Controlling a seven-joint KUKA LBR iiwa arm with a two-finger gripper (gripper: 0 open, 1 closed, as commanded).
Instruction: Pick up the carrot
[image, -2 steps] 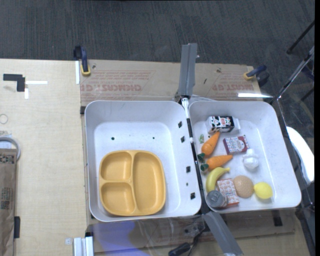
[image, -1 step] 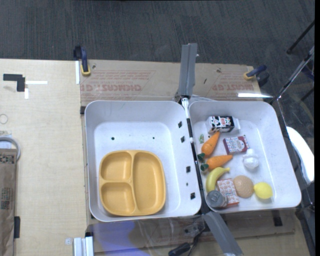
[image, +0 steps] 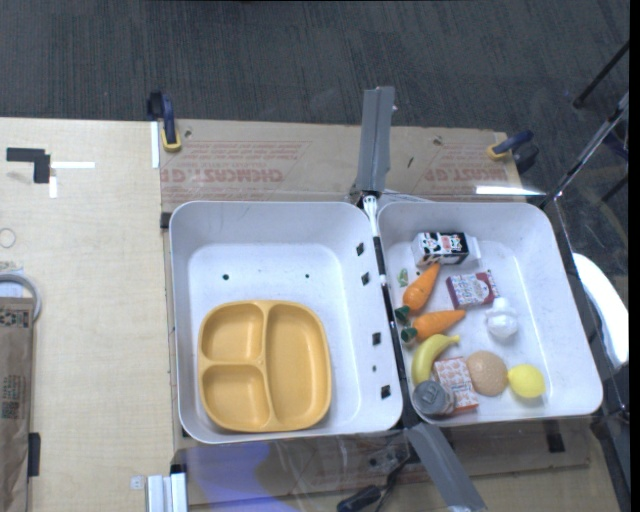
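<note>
The right bin (image: 560, 300) holds two carrots near its left wall: one carrot (image: 422, 286) lies tilted just below the milk carton (image: 443, 246), the other carrot (image: 437, 324) lies just above the banana (image: 434, 354), with a red packet (image: 472, 290) close to their right; the yellow divided plate (image: 265, 363) sits in the left bin (image: 200, 260), well apart. A sound pick would, in the inspector's judgement, descend over the mid-body of one carrot with the fingers set across its narrow width, clear of carton, banana and bin wall; the gripper's state cannot be told, and so neither can the carrot's position relative to it.
</note>
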